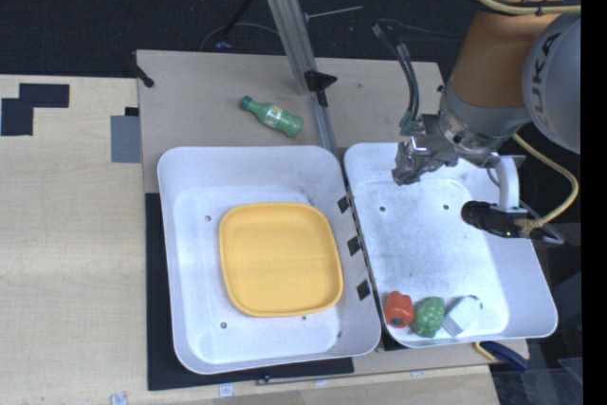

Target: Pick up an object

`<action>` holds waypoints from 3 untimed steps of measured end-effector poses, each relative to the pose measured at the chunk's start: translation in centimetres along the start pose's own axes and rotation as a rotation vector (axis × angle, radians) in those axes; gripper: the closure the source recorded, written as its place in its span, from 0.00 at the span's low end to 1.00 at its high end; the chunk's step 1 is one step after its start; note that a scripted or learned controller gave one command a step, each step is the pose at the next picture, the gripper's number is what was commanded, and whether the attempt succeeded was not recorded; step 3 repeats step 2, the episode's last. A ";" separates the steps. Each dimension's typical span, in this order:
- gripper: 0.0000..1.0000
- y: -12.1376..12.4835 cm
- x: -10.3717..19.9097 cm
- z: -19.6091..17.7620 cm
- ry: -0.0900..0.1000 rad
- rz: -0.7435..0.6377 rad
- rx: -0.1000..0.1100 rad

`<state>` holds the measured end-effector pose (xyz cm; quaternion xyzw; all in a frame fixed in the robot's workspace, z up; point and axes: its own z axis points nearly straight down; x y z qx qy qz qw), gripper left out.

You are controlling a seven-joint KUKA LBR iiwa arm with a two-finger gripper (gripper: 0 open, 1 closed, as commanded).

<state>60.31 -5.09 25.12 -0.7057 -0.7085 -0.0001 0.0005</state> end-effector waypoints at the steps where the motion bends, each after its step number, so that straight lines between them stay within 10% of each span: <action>1: 1.00 -0.1 5.2 1.5 0.000 0.001 0.001; 3: 1.00 0.7 9.7 1.9 -0.001 0.002 0.000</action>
